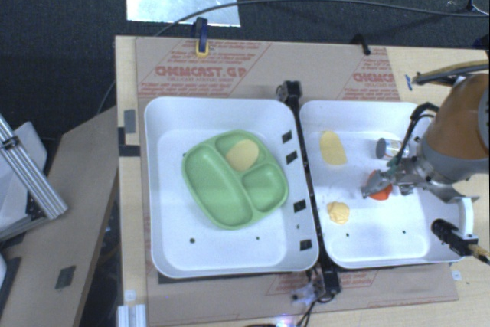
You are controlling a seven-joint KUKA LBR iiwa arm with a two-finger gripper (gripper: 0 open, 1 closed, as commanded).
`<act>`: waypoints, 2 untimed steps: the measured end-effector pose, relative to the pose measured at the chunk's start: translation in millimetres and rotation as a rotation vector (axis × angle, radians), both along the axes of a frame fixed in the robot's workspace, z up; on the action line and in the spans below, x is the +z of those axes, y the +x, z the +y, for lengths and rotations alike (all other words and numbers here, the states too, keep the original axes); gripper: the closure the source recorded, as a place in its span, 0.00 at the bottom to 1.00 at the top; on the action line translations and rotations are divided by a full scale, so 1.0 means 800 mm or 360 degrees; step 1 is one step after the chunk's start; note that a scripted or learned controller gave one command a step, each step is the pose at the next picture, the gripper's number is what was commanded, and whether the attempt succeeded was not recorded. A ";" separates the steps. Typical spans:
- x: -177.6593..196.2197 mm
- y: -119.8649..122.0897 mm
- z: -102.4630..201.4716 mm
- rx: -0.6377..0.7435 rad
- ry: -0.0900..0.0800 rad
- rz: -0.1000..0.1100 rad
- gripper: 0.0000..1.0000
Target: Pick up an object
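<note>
Far left to centre-left of frame: left bin holds a green divided plate, tilted diagonal, with a pale yellow food piece in its upper compartment. Nothing here is near the tool.

Centre-right: right bin. Upper left of its floor, a flat yellow piece. Lower down, a smaller yellow lump, well apart from the first. Both lie loose on the white floor.

Right of centre: a small red-orange object on the bin floor, right at the gripper tip. This looks like the pick target. The dark tool parts sit over and around it; whether the tool is spread or pressed together I cannot tell, and I cannot confirm the object sits between them. A small grey piece lies above it, near.

Far right: arm, orange band over grey wrist, reaching in low over the bin.

Step in hand, my judgement: closing on the red-orange object. To do it well: centre the tip over the object, go fully down to the floor since it is low and small, close squarely, lift straight up. Avoid dragging sideways; the object could skid toward the yellow lump or slip out. Check the hold before rising far.
</note>
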State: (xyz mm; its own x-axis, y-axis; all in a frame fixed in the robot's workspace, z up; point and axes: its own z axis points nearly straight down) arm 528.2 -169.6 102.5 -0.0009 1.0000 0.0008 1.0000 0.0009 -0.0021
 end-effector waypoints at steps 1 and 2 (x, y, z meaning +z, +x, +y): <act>0.016 0.002 0.000 0.0001 -0.0004 -0.0009 1.00; 0.089 -0.006 -0.007 -0.0002 -0.0004 -0.0011 1.00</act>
